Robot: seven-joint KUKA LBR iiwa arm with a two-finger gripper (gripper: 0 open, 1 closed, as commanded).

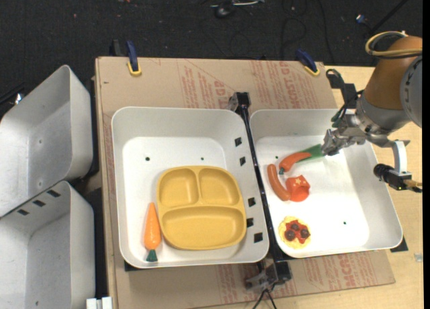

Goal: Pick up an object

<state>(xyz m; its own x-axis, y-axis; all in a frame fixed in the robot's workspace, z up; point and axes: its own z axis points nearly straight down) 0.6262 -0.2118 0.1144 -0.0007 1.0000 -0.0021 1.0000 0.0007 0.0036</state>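
In the right bin (pixel 376 234), an orange chili pepper (pixel 293 160) with a green stem (pixel 314 153) lies slanted near the middle. My gripper (pixel 333 142) sits low at the upper right of the bin, right at the tip of that green stem. Below the pepper lie a brown-red sausage (pixel 276 182), a red pepper chunk (pixel 297 187) and a small yellow disc with red berries (pixel 295 232). The left bin (pixel 134 133) holds a yellow divided plate (pixel 200 207) and an orange carrot (pixel 152 228) at the plate's left side.
A black divider (pixel 253 166) runs between the two bins. The arm's orange band (pixel 390 79) and grey wrist hang over the right bin's far right corner. Two more white bins (pixel 40 166) are stacked off the bench at the left.
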